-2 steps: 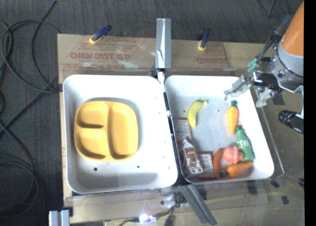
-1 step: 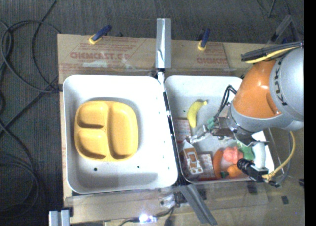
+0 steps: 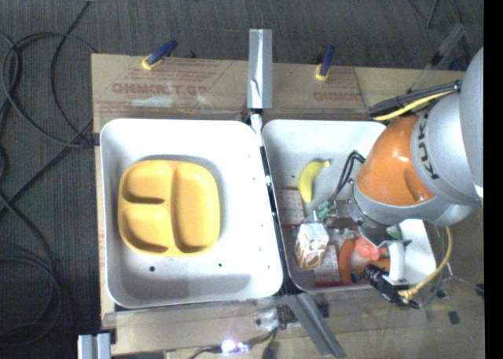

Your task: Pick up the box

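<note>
Hand [image 3: 339,220] just right of box [image 3: 311,244]

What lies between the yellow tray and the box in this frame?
In the camera view, bare white floor of the left bin and the two bins' adjoining rims separate the yellow tray from the box; no object lies there.

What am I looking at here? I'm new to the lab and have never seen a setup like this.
A single camera looks down at a slant on a bench with two shallow white bins. The grey and orange shape at the right is a robot arm reaching over the right bin. That bin holds a banana, a small box and an orange-red item I can't identify. The left bin holds a yellow divided tray. The arm's bulk covers its gripper, so I can't tell whether anything is held.
</note>
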Controlling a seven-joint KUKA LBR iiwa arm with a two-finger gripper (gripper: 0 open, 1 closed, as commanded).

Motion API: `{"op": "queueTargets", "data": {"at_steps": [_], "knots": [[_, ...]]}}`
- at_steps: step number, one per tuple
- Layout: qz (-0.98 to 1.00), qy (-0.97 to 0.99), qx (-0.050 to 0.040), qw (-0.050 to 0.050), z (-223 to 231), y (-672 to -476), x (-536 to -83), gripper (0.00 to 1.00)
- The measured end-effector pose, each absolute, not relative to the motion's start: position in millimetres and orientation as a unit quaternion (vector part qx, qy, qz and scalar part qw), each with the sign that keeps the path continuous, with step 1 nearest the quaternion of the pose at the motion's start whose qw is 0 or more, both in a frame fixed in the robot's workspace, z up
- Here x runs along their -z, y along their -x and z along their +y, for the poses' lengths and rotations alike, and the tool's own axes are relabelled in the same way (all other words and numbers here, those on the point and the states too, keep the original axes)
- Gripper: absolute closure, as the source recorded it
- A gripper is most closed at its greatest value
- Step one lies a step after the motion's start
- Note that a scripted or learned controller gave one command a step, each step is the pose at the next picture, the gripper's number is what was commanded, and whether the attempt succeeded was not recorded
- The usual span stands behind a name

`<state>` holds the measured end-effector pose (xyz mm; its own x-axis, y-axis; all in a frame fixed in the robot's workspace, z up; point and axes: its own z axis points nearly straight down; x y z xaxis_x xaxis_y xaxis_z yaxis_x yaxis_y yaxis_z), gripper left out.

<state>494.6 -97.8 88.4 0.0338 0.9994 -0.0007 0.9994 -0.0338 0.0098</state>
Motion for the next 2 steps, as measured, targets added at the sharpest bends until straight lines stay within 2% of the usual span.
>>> {"op": "queueTargets", "data": {"at_steps": [1,2], "knots": [[0.627,-0.779,0.0032,0.0,-149.6,-484.7,-257.6,0.0],[0.63,-0.777,0.0029,-0.004,-105.0,-489.7,-109.7,0.0]]}}
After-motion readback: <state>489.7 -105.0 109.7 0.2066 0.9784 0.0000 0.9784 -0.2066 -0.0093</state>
